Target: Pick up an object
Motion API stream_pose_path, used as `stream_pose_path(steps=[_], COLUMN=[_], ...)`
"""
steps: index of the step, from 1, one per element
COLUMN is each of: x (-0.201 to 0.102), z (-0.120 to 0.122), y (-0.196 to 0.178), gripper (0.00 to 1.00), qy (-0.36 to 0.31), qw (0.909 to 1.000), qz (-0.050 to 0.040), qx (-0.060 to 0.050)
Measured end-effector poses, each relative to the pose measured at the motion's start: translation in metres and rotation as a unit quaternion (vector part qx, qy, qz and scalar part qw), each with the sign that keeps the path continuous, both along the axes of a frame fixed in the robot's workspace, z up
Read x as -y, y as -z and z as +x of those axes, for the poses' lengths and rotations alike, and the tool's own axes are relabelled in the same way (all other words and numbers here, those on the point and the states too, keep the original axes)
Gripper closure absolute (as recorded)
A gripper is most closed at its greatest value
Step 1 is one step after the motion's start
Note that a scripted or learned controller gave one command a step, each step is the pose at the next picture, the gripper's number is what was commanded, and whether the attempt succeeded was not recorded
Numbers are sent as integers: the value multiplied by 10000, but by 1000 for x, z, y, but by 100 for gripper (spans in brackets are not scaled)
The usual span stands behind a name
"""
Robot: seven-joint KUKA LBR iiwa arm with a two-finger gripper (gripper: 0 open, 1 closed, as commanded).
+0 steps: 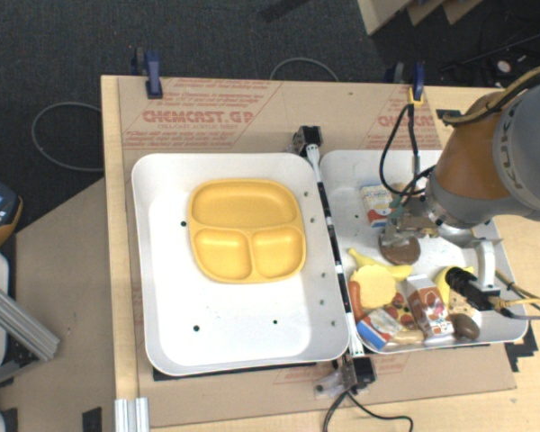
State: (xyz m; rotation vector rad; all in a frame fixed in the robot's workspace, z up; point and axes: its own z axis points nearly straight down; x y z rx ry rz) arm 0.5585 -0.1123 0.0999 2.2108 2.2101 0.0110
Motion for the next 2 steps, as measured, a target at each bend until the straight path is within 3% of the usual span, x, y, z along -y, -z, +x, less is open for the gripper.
stream_pose_path(steps=[1,2], x=[0,-6], z=[-1,43], y=[1,12], gripper=[0,0], qy=[3,-14], qw=[10000,10000], qz=[4,12], qx=[-11,-34])
